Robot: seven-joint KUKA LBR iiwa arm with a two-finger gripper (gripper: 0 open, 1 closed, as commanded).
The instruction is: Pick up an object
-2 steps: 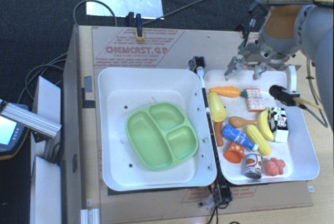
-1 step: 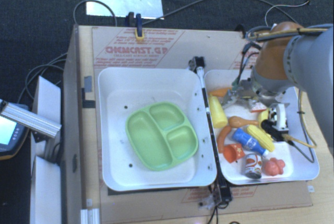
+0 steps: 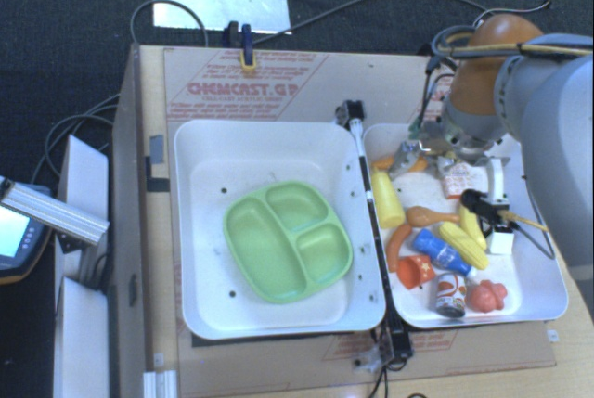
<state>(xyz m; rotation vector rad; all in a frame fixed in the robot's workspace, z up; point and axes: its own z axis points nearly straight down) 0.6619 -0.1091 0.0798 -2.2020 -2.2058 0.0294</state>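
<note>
We take the right bin (image 3: 548,294) as ref. The gripper (image 3: 415,157) sits low over its upper-left corner, among the clutter; whether it is parted or closed we cannot tell, and we see no obj. lifted. Task status, our judgement: approach made, pick not confirmed, lift still to do. Candidate objs all lie inside the right bin, just below the gripper. Count: 1 yellow bottle (image 3: 386,199) near the left wall, 1 banana (image 3: 464,243) mid-bin, 1 blue can (image 3: 441,251) beside it, 1 red-white can (image 3: 450,296) toward the front wall, approx. Left of the ref: 1 left bin (image 3: 200,229) holding 1 green divided plate (image 3: 288,240).
</note>
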